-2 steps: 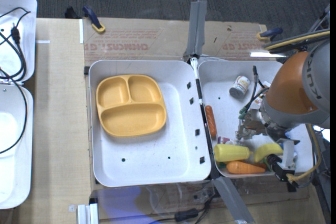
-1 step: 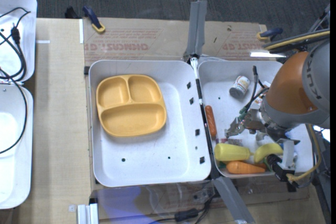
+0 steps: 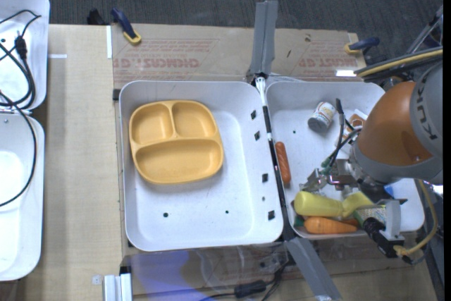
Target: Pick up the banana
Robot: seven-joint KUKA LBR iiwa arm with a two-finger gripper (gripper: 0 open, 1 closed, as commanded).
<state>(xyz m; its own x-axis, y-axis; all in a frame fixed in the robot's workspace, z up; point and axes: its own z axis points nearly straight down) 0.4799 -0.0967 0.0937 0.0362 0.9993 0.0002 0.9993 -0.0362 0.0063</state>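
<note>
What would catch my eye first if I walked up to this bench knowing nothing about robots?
Probably the yellow plastic three-compartment plate lying in the left white bin. Next, the big grey robot arm with its orange band, leaning in over the right white bin. Below it, toy food crowds the near edge: a yellow banana, an orange carrot, and a reddish sausage by the divider.
</note>
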